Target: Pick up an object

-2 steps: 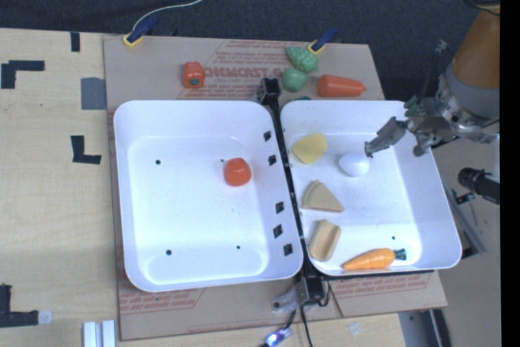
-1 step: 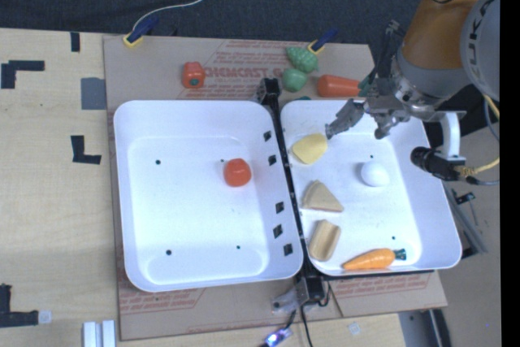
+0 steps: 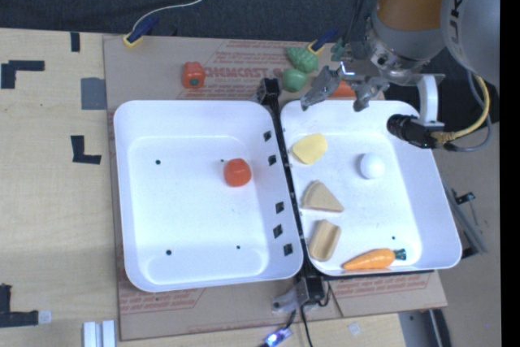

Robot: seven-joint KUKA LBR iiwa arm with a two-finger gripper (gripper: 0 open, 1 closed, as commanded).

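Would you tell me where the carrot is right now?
The carrot lies in the right bin, at its near edge by the near right corner, just right of the tan block.

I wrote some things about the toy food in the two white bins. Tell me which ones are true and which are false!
1. The red ball lies in the left bin. True.
2. The carrot lies in the left bin. False: it lies in the right bin, near its front edge.
3. The white ball is in the same bin as the carrot. True.
4. The gripper holds the white ball. False: it hovers at the far edge of the right bin, apart from the ball, with nothing between its fingers.
5. The green toys lie outside both bins. True.
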